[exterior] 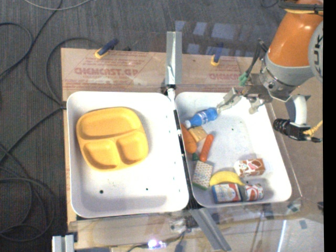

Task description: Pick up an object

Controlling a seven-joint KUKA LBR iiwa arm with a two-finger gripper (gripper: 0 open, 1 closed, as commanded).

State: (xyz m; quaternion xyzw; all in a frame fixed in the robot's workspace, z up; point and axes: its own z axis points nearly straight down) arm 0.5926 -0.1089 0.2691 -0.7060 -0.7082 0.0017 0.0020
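Hovering over the right bin's [283, 164] far edge, the gripper [241, 101] spreads its fingers wide beside a blue bottle [201, 117].

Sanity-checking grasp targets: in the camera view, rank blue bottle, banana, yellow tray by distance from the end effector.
From the end effector:
1. Blue bottle, right bin's upper left, just beside it.
2. Banana, right bin's lower part.
3. Yellow tray, in the left bin.

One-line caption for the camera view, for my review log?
KUKA arm's gripper hovers over the right bin near a blue bottle; a yellow divided tray sits in the left bin.
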